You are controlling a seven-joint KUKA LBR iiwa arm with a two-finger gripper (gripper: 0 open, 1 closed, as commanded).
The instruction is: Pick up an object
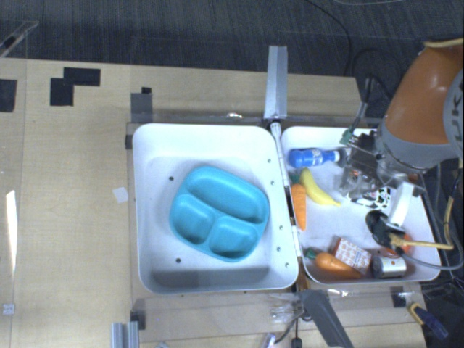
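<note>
From my seat the feed looks evenly and fairly brightly lit from overhead; the left bin carries a soft grey shadow along its near wall; a pale streak of glare sits on the bench at the far left; the blue tray shows mild sheen; detail is soft throughout, and the arm looks slightly blurred.
</note>
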